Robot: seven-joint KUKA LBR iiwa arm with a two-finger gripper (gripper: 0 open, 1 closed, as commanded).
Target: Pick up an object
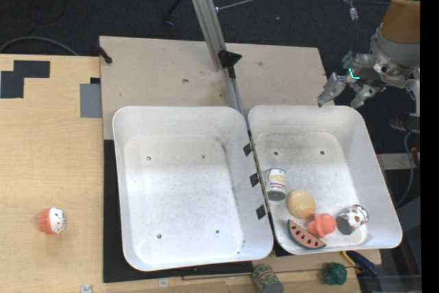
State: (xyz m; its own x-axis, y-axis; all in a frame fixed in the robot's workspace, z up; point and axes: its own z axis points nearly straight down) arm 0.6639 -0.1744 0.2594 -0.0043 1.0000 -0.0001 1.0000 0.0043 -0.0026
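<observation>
My gripper (345,93) hangs above the far right corner of the right bin (329,121), its two fingers spread apart with nothing between them. The right bin's near end holds a small can (276,183), a tan round bun (300,203), a watermelon slice (305,235), a pink-red toy (322,224) and a white and red round toy (352,218). All of them lie well below and in front of the gripper.
The left bin (180,189) sits beside the right one. A slanted metal rail (208,19) runs from the top down to the bins' shared edge. A red and white ball (51,221) lies on the wooden bench at left. A green object (335,274) and a small can (265,278) lie below the bins.
</observation>
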